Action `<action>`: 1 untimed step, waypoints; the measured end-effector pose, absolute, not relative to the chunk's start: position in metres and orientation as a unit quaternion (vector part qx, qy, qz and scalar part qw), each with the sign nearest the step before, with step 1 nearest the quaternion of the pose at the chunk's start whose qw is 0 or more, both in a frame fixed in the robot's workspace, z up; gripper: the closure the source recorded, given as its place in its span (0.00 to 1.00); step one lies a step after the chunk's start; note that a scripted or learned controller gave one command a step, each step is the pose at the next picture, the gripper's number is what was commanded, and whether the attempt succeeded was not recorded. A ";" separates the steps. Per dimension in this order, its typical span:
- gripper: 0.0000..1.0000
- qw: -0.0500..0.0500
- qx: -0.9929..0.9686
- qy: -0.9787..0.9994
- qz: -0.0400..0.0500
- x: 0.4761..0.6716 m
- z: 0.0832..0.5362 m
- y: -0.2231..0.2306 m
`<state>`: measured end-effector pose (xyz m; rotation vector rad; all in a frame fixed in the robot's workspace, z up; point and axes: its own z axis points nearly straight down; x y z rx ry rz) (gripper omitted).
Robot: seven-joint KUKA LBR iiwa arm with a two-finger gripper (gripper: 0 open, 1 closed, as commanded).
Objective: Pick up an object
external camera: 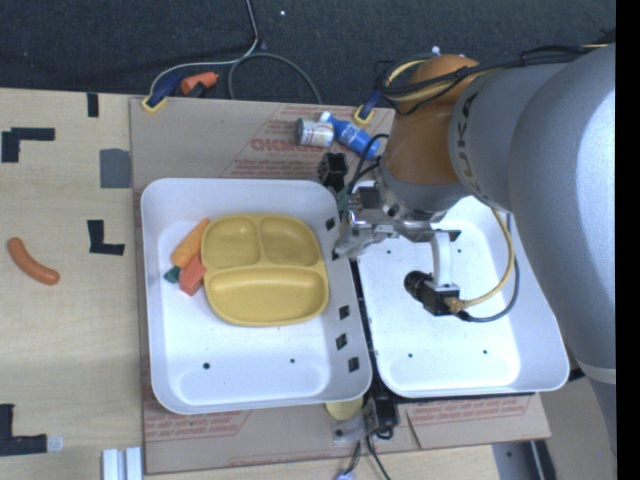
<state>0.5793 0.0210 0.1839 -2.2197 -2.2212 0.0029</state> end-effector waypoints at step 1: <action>1.00 0.000 -0.708 -0.706 0.000 0.574 0.196 -0.022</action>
